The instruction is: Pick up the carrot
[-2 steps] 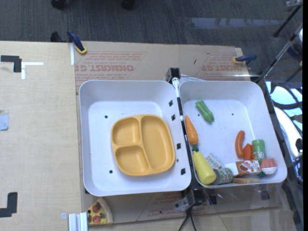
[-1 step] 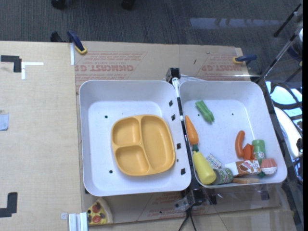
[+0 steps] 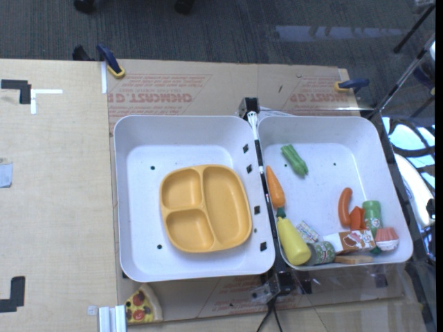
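We're looking at the carrot (image 3: 275, 188) lying tight against the left wall of the right bin (image 3: 371, 138), just above a yellow bottle (image 3: 292, 243). Looks like light, stiff, slick plastic, so we'd pinch across its thick middle

A: What do the surfaces look like?
B: Both white bins (image 3: 131, 206) look like smooth matt plastic. The yellow divided plate (image 3: 205, 207) is smooth plastic with a slight sheen. The carrot (image 3: 275, 187) looks like plastic. Beneath lie brown cardboard (image 3: 166, 92) and pale wood-grain bench (image 3: 55, 206).
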{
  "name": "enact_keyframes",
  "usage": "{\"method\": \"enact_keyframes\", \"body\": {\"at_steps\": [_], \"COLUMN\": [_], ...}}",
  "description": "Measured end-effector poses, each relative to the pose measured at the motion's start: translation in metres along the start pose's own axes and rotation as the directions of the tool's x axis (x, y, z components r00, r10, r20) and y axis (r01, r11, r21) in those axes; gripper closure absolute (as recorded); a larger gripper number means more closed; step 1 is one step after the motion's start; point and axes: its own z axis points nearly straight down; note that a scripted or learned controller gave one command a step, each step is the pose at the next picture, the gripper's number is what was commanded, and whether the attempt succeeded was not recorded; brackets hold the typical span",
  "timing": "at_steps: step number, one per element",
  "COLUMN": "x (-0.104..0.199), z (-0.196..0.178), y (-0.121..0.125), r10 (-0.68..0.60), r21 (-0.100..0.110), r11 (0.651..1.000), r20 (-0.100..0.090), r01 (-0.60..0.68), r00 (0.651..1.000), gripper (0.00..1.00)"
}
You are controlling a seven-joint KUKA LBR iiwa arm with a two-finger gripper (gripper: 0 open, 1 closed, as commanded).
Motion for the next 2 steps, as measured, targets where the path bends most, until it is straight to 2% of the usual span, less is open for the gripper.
{"method": "enact_keyframes", "body": {"at_steps": [1, 2], "x": [0.0009, 0.0008], "z": [-0.0078, -0.0077], "y": [0.0004, 0.0005], "r10": [0.001, 0.001], "r21": [0.001, 0.001], "r11": [1.000, 1.000], "r20": [0.002, 0.002], "r01": [-0.001, -0.001], "r00": [1.000, 1.000], "gripper": [1.00, 0.00]}}
